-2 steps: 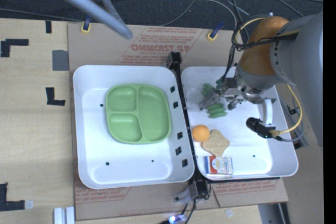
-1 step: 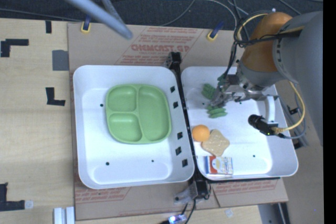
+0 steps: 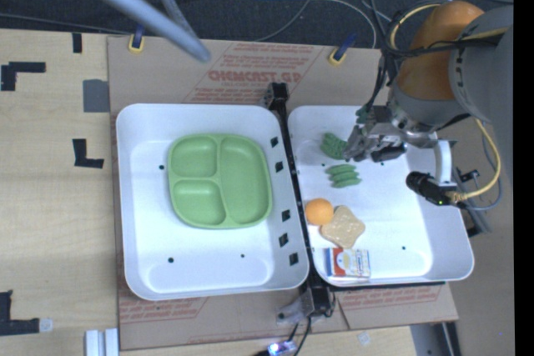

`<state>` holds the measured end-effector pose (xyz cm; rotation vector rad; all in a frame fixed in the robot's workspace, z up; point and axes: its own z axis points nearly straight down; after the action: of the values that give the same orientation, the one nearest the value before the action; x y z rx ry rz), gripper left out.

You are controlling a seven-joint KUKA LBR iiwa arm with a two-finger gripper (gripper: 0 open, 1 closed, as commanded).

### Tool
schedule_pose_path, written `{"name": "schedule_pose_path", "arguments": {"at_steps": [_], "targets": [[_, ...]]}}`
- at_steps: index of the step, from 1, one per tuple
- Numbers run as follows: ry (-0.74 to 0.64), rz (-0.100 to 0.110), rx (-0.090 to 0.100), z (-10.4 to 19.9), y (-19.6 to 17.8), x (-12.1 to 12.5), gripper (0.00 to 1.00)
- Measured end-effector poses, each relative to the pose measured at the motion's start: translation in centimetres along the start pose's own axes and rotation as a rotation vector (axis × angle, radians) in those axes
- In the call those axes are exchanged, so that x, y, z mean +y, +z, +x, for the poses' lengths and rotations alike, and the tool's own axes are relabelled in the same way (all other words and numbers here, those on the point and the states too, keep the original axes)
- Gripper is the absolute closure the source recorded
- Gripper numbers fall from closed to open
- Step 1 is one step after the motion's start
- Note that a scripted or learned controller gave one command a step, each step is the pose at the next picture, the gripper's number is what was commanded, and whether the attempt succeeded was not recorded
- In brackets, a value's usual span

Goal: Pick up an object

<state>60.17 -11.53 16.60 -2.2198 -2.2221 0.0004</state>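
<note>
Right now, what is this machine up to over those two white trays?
A grey and orange robot arm reaches in from the right and has its pincer low over the right bin, beside a dark green item. A green pea pod, an orange, a tan piece of toy bread and a small box lie nearby. The left bin holds a green divided plate.
</note>
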Motion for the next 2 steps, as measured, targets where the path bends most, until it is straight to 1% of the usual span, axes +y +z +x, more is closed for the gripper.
{"name": "schedule_pose_path", "arguments": {"at_steps": [1, 2], "targets": [[-0.001, -0.005, -0.001, 0.4, -6.0, 0.8, 1.0], [0.0, -0.004, -0.001, 0.7, -12.1, 0.4, 1.0]]}}
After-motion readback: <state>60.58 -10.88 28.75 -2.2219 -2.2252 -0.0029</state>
